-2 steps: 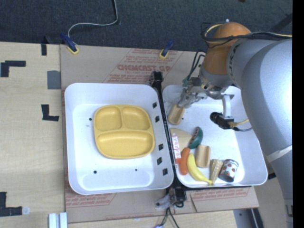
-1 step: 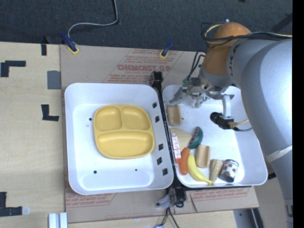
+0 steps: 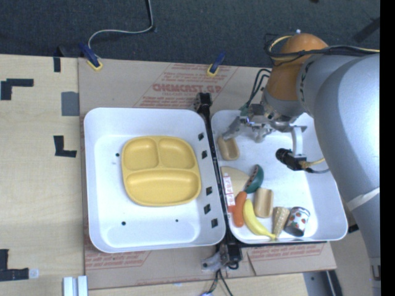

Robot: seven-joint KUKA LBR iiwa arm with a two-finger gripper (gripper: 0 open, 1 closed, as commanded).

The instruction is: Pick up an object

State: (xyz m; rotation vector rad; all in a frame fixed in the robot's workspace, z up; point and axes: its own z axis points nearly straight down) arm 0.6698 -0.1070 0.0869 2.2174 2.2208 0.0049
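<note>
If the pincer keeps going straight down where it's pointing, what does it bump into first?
Probably the small tan block near the top left of the right bin. The pincer hangs just above it, aimed down and left. Depth is hard to judge here, so it might slip past and touch the bin floor.

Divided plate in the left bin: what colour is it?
Yellow; the divided plate shows plainly in the camera view.

Both bins (image 3: 99, 165) white plastic, smooth, slight sheen. Divided plate (image 3: 162, 170) yellow plastic, matt. Worktop (image 3: 37, 165) pale wood-look board, cardboard sheet (image 3: 179, 85) beneath bins, matt, printed red. Arm (image 3: 352, 110) smooth grey casing, soft gloss. Banana (image 3: 256, 222) yellow, glossy plastic look
</note>
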